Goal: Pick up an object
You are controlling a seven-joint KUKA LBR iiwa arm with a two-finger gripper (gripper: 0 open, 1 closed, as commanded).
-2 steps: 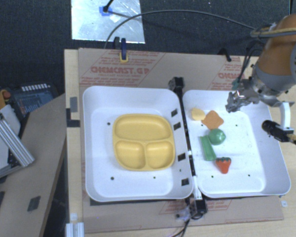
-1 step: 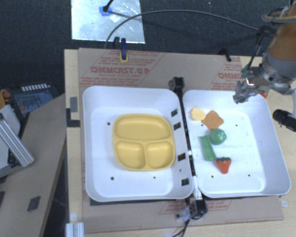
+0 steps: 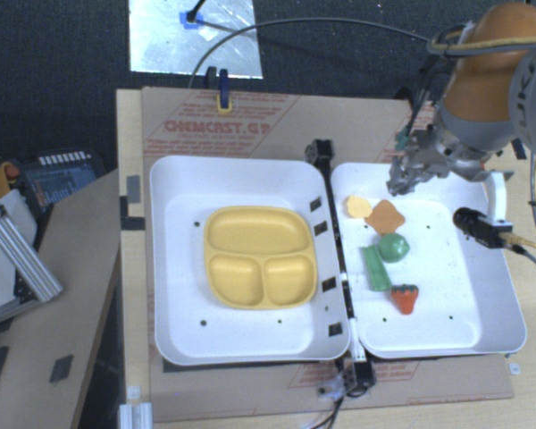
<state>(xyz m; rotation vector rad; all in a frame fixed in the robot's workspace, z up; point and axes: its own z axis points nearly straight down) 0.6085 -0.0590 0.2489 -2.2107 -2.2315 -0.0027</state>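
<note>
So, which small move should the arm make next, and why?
Probably a short descent toward the orange piece. The pincer hangs above the right bin, just up and right of that piece, with nothing visibly between its tips. The yellow piece and green ball lie close, so a small, careful drop seems safest.

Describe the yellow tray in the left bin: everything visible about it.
The yellow tray is a rounded rectangle that looks like matte plastic, split into three compartments: one wide across the far side, two smaller along the near side. It lies flat, right way up, around the middle of the left bin, with nothing in its compartments and nothing else touching it.
</note>
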